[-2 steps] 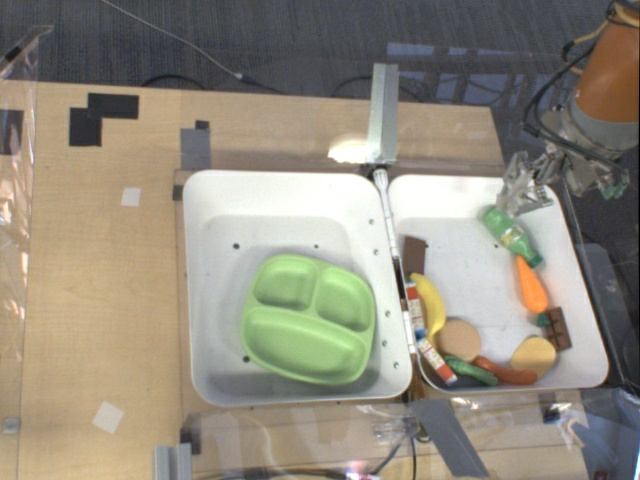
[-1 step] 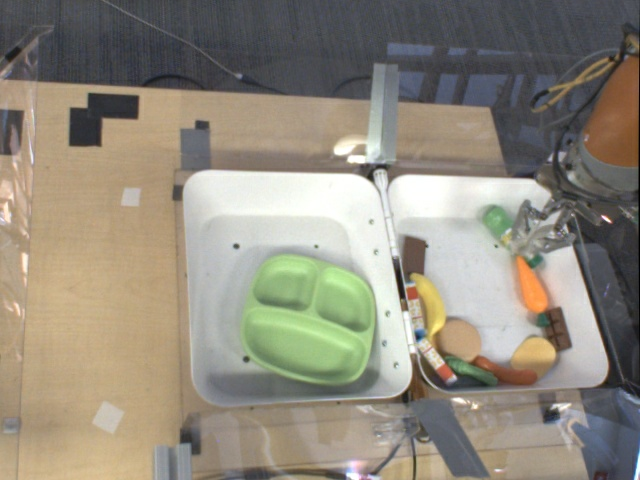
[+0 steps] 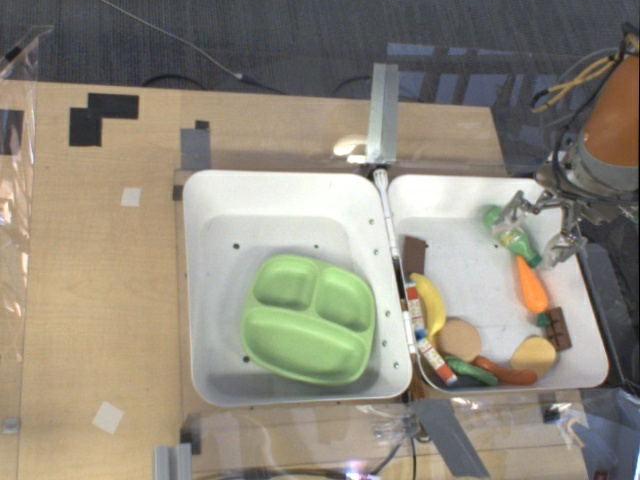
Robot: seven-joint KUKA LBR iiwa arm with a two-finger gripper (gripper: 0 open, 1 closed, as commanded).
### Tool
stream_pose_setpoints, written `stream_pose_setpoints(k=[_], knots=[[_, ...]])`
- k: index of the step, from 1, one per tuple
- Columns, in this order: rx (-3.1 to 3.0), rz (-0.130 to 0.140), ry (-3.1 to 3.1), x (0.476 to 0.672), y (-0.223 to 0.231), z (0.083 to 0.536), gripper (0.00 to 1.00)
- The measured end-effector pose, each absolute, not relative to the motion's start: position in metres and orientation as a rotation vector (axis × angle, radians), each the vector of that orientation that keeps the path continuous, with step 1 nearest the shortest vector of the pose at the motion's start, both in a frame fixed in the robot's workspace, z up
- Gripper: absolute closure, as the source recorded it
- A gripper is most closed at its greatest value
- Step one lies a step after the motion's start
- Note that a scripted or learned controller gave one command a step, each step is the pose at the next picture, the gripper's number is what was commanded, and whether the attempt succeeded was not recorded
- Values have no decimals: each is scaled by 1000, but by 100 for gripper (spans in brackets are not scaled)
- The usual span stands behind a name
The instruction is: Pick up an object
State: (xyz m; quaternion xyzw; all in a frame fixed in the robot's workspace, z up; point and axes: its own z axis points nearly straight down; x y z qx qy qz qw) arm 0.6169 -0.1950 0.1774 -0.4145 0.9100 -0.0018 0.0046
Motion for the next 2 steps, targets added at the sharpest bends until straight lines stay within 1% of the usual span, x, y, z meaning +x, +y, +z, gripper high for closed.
stream_pose_setpoints(k=[1, 2], knots=[[-1330, -14, 2829, 643, -206, 91, 0], [-1352, -7, 2823, 644, -181, 89, 0]])
